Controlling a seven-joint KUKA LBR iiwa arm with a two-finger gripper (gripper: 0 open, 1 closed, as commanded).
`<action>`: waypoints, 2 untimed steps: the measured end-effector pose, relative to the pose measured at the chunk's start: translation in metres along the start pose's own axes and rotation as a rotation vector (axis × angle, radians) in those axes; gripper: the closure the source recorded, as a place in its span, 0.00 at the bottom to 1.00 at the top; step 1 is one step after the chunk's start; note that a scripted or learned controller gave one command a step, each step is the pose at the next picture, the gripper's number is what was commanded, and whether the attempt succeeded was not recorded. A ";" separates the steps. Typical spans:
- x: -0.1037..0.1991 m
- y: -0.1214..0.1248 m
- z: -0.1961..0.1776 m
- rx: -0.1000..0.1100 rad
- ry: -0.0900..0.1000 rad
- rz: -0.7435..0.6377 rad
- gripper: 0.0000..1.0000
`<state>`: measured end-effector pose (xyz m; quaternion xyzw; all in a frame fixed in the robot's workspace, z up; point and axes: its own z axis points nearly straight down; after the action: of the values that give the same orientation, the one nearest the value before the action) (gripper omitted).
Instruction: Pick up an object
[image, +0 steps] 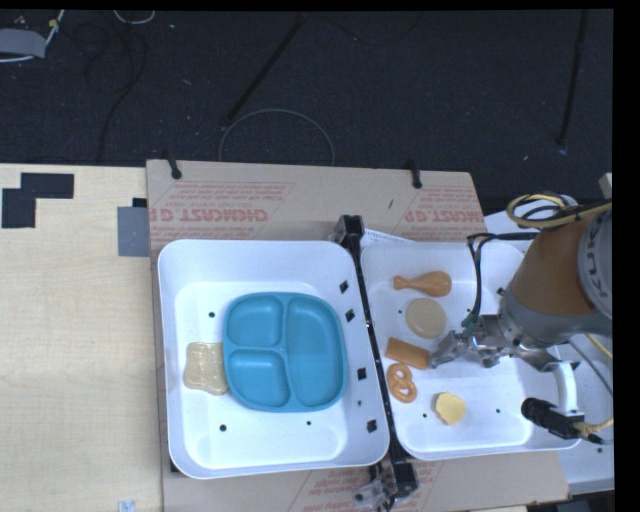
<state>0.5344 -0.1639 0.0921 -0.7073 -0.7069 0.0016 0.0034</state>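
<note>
Nothing lifted yet: gripper (443, 352) low, fingers spread, empty, just right of wedge (407, 352); grasp remains.

**Toy food scattered across both bins**

In the right bin lie five pieces: a tan drumstick (423, 284) at the far side, a pale round disc (426, 319) just nearer, an orange-brown wedge (407, 352) beside it to the left, a pretzel (402, 383) nearer still, and a yellow chunk (450, 408) near the front. In the left bin, a beige slice (205, 367) touches the left edge of a blue divided plate (284, 351).
</note>
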 end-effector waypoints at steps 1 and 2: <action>-0.001 0.000 -0.013 -0.001 0.000 0.005 1.00; 0.000 -0.003 -0.055 -0.007 -0.002 0.003 1.00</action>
<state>0.5317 -0.1643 0.1471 -0.7082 -0.7060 -0.0002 0.0000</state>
